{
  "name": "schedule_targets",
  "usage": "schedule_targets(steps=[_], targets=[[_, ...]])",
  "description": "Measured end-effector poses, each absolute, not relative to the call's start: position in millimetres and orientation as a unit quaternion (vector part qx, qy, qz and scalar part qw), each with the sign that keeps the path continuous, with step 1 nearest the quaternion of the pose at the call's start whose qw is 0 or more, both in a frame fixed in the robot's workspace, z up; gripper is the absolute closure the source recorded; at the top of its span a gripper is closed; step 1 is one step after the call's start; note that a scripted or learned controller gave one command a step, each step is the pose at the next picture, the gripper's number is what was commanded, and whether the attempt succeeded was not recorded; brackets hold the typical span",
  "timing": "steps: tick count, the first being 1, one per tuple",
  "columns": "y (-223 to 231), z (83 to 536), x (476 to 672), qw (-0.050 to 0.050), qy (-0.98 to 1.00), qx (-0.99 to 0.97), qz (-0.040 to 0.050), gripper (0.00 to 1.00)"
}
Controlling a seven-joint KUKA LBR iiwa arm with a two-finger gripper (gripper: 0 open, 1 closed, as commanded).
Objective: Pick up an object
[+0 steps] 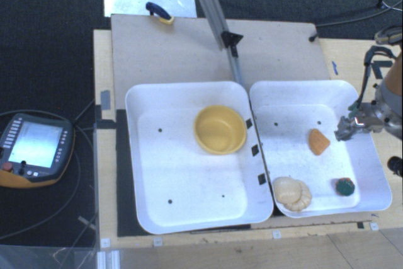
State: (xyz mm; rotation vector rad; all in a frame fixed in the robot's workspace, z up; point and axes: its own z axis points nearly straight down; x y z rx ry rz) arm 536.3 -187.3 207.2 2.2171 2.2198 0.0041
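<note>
No text, label, brand or number can be read anywhere. The lit screen of the teach pendant [34,149] at the left shows only a pale blur, and its buttons carry no markings that can be made out.

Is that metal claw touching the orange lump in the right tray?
Apart. The camera view shows a strip of white bin floor between the gripper and the orange lump, in the right bin.

Bins [189,198] look like smooth white plastic, slight sheen. Yellow bowl [220,129] is matt plastic. Backing board [189,47] is matt fibreboard or cardboard. Floor [50,22] is dark rough carpet.
</note>
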Motion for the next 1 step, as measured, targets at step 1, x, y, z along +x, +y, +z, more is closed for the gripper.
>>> schedule_targets(steps=[1], targets=[[-187.4, 227.7, 536.9, 0.001, 0.707, 0.707, 0.0006, 1.0]])
